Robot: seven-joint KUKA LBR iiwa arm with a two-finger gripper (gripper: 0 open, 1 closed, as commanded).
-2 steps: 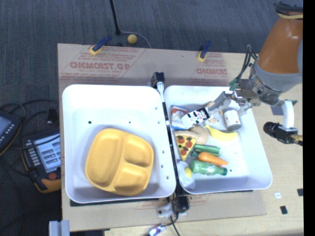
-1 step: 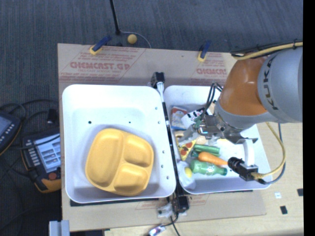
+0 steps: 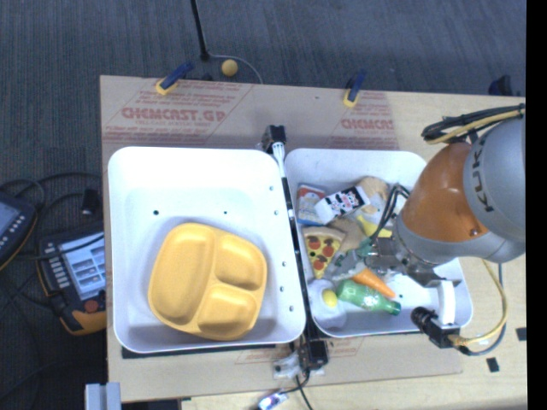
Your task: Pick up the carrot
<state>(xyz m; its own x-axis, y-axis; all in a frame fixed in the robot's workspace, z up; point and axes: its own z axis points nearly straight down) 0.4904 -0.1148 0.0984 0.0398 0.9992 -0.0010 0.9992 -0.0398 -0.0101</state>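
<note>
Your carrot (image 3: 374, 282) looks light, rigid, slick plastic; grip its thicker middle. I cannot tell the tool's state.

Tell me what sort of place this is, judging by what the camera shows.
Probably a robotics lab test bench, not a kitchen. A grey and orange arm reaches over two white bins, toy food like a carrot and pizza slice fills one, and clamps hold the board down.
</note>
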